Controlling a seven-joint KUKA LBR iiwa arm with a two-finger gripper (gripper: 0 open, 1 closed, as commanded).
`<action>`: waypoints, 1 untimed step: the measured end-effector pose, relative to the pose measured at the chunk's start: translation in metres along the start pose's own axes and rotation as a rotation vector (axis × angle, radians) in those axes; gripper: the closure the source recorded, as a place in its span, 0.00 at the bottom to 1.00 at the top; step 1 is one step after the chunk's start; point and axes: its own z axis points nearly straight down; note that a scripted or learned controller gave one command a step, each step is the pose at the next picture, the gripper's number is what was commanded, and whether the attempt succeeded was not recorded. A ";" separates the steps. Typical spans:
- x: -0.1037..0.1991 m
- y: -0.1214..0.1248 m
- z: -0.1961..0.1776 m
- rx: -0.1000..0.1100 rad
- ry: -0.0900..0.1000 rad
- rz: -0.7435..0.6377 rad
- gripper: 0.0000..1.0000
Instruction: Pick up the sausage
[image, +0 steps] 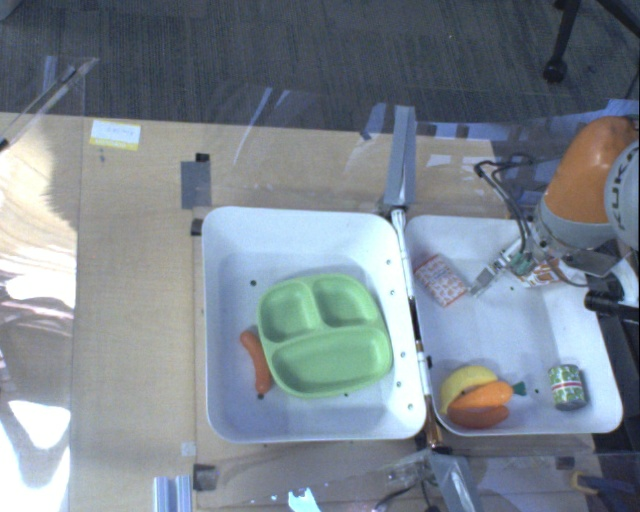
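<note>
The sausage (258, 362), a reddish-brown link, lies in the left bin (225, 300), pressed against the left rim of a green divided plate (325, 335) and partly tucked under it. My gripper (487, 278) hangs over the upper part of the right bin (590, 330), far to the right of the sausage, beside a small red-patterned packet (441, 279). Nothing can be seen held in it. The arm's orange band (590, 172) sits above it at the right edge.
In the right bin's front lie a yellow lemon (467, 379), an orange carrot (483, 396) and a small green can (566, 386). A ridge where the two bin walls (408, 300) meet separates the bins. Cables (505, 185) trail near the wrist.
</note>
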 end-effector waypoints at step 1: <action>0.003 0.033 0.000 0.033 0.016 -0.012 0.00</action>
